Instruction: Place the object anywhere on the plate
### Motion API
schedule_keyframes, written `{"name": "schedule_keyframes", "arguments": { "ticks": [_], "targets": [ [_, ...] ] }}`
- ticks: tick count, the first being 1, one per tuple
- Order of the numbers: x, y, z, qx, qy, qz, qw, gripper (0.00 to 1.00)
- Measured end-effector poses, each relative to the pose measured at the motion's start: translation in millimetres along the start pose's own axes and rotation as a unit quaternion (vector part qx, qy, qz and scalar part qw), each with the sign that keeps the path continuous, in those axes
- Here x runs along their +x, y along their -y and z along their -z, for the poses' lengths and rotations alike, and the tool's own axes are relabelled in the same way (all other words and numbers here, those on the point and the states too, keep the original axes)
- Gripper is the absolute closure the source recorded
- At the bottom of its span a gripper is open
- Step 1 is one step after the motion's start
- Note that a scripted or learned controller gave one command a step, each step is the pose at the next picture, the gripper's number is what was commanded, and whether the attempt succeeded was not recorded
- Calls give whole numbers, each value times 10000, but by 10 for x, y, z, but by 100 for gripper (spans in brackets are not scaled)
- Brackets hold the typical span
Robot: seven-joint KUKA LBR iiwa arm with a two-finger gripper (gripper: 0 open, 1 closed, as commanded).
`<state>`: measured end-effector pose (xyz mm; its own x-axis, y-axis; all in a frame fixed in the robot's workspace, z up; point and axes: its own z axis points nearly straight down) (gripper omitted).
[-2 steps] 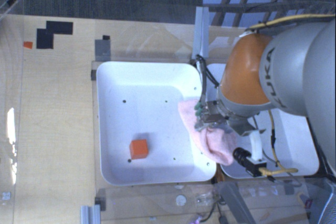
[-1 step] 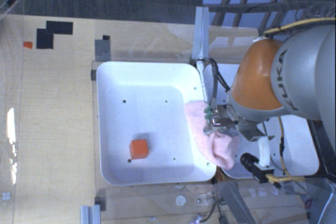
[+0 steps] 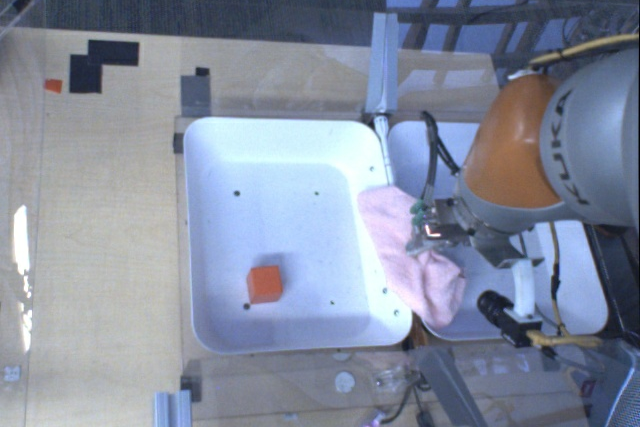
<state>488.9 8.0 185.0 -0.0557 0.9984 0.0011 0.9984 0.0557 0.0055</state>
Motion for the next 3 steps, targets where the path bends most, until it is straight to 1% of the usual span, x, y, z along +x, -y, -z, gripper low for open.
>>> {"name": "schedule_keyframes", "arguments": {
  "ticks": [1,2,3],
  "targets": [
    [435,-14,-3,3,2,-40,10000,100],
    [-148,10,-1,0,7,-48,10000,100],
    [282,-17,304,-13,6,1259,9920,100]
  ]
}}
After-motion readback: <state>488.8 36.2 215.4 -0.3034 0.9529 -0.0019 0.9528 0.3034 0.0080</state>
